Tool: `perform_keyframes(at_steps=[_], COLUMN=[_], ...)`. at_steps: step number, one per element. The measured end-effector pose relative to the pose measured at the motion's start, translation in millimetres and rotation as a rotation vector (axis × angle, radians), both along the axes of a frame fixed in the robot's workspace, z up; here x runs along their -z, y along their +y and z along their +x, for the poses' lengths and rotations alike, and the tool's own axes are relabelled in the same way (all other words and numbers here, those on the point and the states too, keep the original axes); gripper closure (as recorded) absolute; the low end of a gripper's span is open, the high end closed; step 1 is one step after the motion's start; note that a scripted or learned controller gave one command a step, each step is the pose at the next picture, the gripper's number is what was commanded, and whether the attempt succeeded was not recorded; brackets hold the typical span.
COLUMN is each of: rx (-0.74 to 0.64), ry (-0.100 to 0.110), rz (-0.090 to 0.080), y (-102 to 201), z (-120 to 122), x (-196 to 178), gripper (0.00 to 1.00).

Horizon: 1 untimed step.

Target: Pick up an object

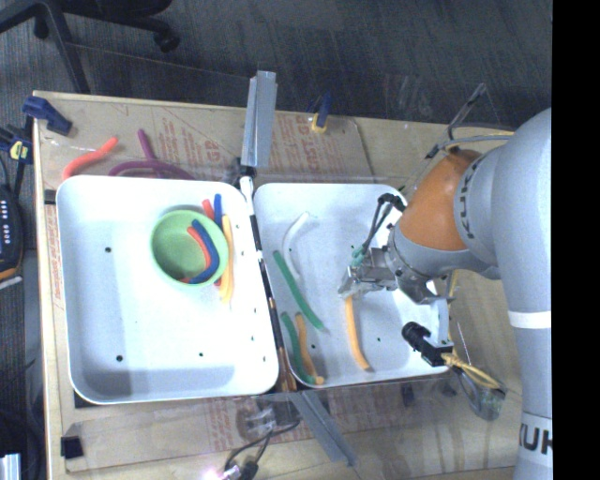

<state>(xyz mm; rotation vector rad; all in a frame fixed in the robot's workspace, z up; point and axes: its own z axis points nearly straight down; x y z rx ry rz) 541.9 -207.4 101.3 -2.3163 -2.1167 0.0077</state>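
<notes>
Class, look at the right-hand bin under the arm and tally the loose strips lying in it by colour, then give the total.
Right bin, strips by colour:
White strip: 1
Green strips: 2, the long one and a short one
Orange strips: 2, one below the end effector, one by the bin's lower left corner
Total: 5

Dark grey carpet floor [309, 47] along the top, with black chair legs and casters [112, 23] at top left. Wooden bench top [187, 131] covered with a clear sheet printed in red; blue clamps [45, 112] at its left corner and at top centre [322, 111], grey metal bar [258, 117] standing between the bins. Black equipment [7, 225] at the left edge; light even, small glare spot at bottom [225, 469].
</notes>
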Motion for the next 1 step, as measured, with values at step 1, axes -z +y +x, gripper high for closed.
perform_keyframes(at_steps=[1], rx=[-0.010], ry=[-0.005], rz=[0.001], y=[28.8], z=[46.3], x=[-113.6], gripper=[1.00])
